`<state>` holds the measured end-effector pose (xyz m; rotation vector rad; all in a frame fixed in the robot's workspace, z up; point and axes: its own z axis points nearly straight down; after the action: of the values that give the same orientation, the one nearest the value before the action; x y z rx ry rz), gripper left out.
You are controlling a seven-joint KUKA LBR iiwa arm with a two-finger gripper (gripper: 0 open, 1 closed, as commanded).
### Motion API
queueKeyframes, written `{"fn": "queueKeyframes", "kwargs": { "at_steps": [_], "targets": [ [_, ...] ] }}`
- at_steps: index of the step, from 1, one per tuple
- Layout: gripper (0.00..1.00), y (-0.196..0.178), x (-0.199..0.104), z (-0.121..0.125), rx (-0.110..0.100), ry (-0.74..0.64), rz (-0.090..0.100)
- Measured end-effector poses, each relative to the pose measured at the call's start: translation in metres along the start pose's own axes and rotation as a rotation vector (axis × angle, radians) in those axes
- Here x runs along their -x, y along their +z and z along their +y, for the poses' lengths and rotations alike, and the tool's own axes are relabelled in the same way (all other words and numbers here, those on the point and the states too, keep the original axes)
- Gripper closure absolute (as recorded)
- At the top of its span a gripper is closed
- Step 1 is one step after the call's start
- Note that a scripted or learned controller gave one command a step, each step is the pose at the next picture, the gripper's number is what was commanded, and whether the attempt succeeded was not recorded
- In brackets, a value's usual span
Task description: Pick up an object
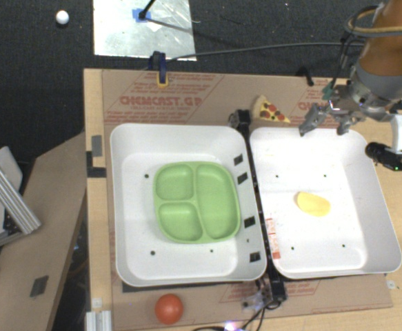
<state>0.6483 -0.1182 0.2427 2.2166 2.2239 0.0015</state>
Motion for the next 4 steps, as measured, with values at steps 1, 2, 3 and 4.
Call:
{"fn": "queueKeyframes", "kwargs": {
  "at_steps": [1,2,3,4],
  "targets": [
    [0.0,0.049,0.003,-0.009,-0.004,0.003,0.0],
    [0.0,0.099,0.0,0.0,-0.004,-0.001,0.001],
    [0.0,0.151,0.0,-0.001,-0.003,0.0,0.0],
    [1.0,0.137,0.0,0.001,0.003,-0.002,0.0]
  ]
}}
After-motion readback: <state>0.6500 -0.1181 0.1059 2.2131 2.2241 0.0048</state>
